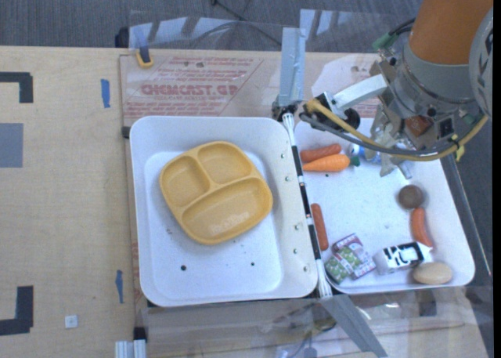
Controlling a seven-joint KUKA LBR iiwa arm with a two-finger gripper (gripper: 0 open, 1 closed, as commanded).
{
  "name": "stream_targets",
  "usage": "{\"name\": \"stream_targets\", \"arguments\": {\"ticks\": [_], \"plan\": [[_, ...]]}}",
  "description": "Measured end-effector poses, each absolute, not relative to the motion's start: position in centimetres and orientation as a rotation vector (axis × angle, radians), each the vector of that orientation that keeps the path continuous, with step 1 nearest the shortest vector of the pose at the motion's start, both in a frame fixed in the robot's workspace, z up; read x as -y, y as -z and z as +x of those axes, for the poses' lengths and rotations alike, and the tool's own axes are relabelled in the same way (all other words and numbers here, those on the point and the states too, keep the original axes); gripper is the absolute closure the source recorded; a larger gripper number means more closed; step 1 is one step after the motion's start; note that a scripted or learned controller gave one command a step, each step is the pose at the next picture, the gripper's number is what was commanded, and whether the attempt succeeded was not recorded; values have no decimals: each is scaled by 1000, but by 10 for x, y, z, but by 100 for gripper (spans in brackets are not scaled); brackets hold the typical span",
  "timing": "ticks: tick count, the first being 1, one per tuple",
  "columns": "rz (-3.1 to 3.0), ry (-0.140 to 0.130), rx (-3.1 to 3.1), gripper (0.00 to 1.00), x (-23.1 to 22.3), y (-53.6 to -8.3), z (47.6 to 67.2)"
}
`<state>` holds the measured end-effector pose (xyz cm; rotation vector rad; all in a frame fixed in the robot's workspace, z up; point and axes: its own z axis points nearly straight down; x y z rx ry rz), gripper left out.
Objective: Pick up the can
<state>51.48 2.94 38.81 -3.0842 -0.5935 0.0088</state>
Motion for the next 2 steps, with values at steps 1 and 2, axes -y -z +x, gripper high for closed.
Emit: {"name": "stream_targets", "arguments": {"ticks": [1, 2], "plan": [[-3124, -9, 317, 100, 35, -315, 479], [-3103, -8, 469, 100, 49, -183, 478]]}}
